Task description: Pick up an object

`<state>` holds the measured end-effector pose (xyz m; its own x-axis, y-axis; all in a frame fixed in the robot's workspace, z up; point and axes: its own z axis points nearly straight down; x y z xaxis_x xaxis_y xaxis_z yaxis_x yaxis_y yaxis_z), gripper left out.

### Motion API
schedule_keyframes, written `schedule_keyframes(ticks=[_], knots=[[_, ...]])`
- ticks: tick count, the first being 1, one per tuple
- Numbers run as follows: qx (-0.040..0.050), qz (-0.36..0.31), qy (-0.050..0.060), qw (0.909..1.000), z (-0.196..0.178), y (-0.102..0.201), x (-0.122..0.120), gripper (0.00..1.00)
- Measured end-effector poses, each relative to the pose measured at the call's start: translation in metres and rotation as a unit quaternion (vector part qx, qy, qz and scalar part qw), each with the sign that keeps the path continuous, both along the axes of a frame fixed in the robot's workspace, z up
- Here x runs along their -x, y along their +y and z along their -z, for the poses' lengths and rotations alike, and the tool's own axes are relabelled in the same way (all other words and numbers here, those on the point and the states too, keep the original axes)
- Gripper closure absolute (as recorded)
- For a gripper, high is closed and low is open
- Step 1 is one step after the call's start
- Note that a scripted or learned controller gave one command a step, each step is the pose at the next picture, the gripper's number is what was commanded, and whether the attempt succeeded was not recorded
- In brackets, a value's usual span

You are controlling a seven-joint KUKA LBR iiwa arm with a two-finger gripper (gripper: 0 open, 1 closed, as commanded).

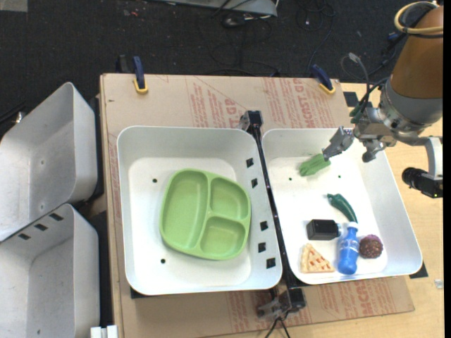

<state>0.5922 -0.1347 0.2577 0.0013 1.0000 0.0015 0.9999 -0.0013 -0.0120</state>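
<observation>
In the right bin (282, 182) lie several small items: a light green pod-shaped piece (313, 165) at the back, a dark green pepper (342, 206), a black block (323, 229), a blue bottle (348, 249), a pizza-slice toy (315, 259) and a maroon ball (371, 246). My gripper (354, 146) hangs over the bin's back right part, open, its fingers spread with nothing between them. Its left finger (337, 145) ends just above and to the right of the light green piece.
The left bin (134, 189) holds a light green divided plate (206, 214). A black divider (262, 189) runs between the bins. Grey-white tubs (42, 153) stand off the bench at the left. Yellow-blue clamps (140, 79) grip the board's back edge.
</observation>
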Motion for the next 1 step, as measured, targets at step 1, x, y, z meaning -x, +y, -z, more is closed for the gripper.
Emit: schedule_keyframes(ticks=[1], knots=[[0.0008,-0.001,-0.006,1.0,-0.0068,0.0003,-0.0021,0.0]])
